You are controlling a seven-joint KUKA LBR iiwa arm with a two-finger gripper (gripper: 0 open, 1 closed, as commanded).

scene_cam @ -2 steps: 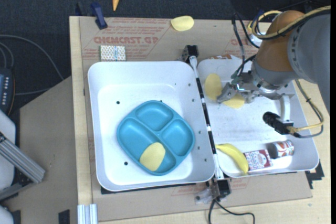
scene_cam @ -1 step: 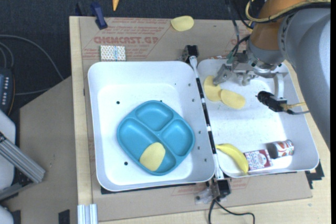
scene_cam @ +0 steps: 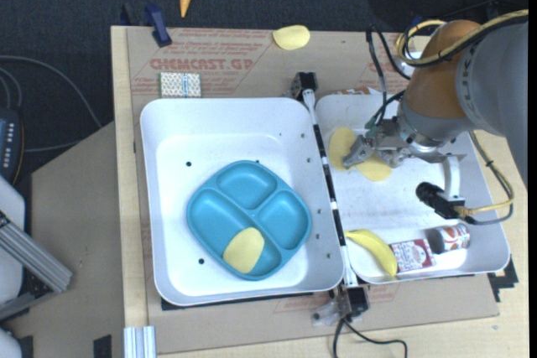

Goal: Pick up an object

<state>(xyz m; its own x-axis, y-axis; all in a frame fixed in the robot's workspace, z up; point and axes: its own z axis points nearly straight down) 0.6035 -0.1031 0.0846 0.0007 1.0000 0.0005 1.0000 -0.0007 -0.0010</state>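
My gripper (scene_cam: 374,147) hangs low over the upper left part of the right bin (scene_cam: 487,260). It sits right above a flat yellow piece (scene_cam: 341,143) and a second yellow lump (scene_cam: 376,172), and I cannot tell whether it touches either one. Near the bin's front edge a banana (scene_cam: 370,251) lies next to a bottle with a red and white label (scene_cam: 428,249). In the left bin (scene_cam: 168,138) a blue divided plate (scene_cam: 252,210) holds a yellow food piece (scene_cam: 244,251) in its front compartment.
The grey arm with its orange band (scene_cam: 440,71) covers the right bin's upper right. A black part (scene_cam: 436,199) sticks out over that bin. A yellow lump (scene_cam: 291,37) and a small packet (scene_cam: 179,84) lie on the bench behind the bins.
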